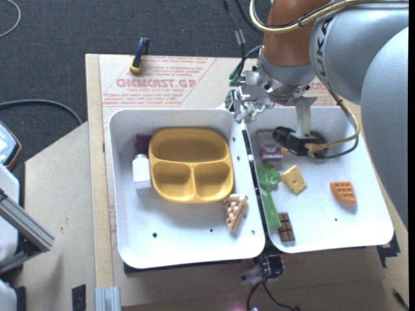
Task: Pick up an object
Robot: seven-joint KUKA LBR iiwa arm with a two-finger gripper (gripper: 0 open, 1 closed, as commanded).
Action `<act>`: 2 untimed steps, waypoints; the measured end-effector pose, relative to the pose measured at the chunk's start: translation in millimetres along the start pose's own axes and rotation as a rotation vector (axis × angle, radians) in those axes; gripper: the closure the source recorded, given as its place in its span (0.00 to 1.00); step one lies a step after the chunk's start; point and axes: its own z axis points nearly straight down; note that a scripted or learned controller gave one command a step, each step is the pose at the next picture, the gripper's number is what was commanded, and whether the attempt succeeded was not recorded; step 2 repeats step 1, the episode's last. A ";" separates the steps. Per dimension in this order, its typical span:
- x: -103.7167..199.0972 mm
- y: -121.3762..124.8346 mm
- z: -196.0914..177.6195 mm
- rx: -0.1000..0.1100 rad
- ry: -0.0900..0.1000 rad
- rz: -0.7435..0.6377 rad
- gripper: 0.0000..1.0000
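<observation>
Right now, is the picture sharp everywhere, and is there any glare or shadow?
In the camera view, the yellow tray and waffle look fairly sharp; the near grey arm is large and soft; its orange band carries a bright sheen; soft shadows lie along the left bin walls.

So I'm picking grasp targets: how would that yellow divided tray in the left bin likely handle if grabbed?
The yellow divided tray looks like rigid moulded plastic, so probably stiff and light. It is wide and flat, so a rim grasp would likely tilt it. It should slide, not roll.
</observation>
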 end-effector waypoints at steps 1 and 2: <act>14.8 -16.7 1.8 0.006 0.000 0.003 1.00; 14.8 -16.7 1.8 0.006 0.000 0.003 1.00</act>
